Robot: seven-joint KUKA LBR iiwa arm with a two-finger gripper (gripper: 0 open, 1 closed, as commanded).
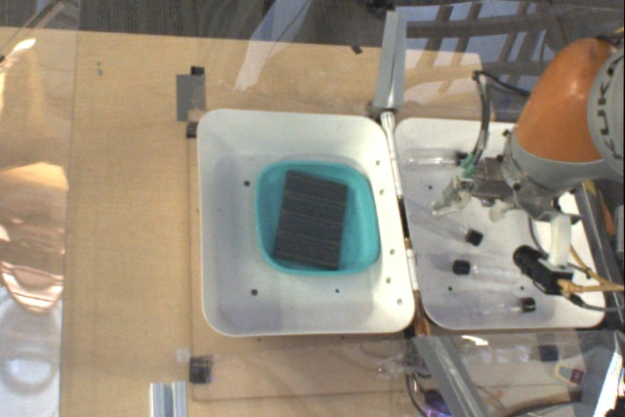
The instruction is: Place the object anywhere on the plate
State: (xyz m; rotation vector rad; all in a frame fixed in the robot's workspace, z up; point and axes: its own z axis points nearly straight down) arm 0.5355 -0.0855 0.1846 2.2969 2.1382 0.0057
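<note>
Dark ridged block (312, 220) lying flat on teal plate (365, 244) in left bin (220, 210), long axis running near to far; gripper (469, 195) over right bin (435, 293), well right of block, open or closed impossible to tell

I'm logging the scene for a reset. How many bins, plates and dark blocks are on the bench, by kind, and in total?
White bins: 2, left and right
Teal plate: 1, in the left bin
Dark ridged block: 1, lying on the plate
Total: 4
</note>
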